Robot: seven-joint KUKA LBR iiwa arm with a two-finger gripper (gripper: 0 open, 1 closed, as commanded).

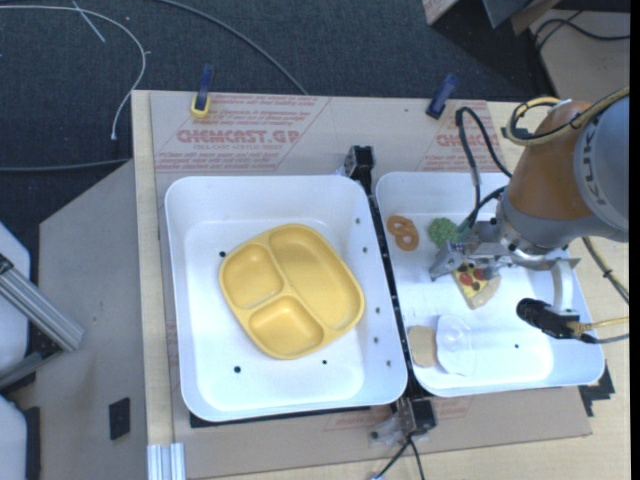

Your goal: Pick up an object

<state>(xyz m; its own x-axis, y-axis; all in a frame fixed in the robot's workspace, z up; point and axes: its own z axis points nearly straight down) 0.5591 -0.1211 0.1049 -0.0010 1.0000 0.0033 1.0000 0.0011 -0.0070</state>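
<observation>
Dark carpet with loose cables surrounds the counter (250, 118), whose board carries two white bins side by side so that things can be sorted from one into the other. In the left bin (190, 268) lies a yellow divided plate (291, 289), well apart from the arm. The right bin (570, 363) holds the small things to be picked: a pretzel (404, 232) at about ten o'clock, a green piece (443, 231) just beside it, a pizza slice (477, 285) near the middle, and a clear cup (455, 345) lying over a tan cookie (422, 344) at seven o'clock. The arm (565, 183) reaches in from three o'clock, and its tool (470, 263) hangs low above the pizza slice, likely the thing it is aiming for. How wide the tool stands I cannot tell, and nothing visibly sits in it.
</observation>
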